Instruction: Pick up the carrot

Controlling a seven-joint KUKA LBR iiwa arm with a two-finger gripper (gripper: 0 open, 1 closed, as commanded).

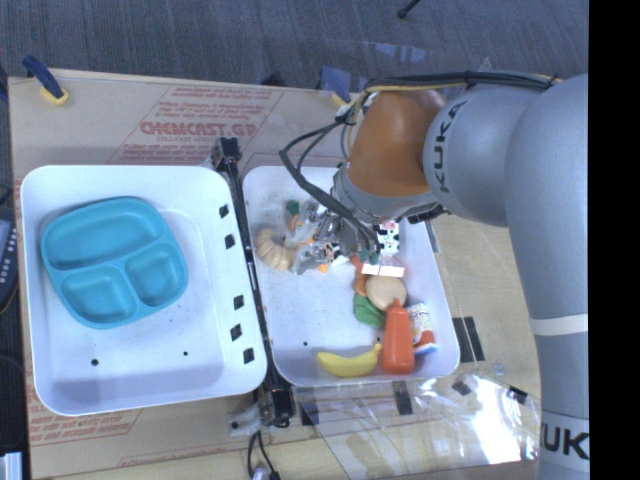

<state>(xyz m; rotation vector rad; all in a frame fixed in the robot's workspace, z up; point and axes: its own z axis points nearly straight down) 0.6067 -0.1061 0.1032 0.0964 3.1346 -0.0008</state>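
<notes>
while the grey arm [520, 158] reaches in from the right with its orange band [392, 143] over the right bin [300, 353], the gripper [322, 240] hangs low in that bin's upper middle, among small cluttered items; whether it is wide, narrow or gripping anything cannot be told. the carrot [357, 269] seems to be the small orange piece just right of the gripper, partly hidden, above a round tan item [385, 291]. a beige piece [272, 248] lies just left of the gripper. near the bin's front wall are an orange bottle [398, 340] and a banana [348, 362]. the left bin [130, 383] bears a blue divided plate [112, 260].
</notes>
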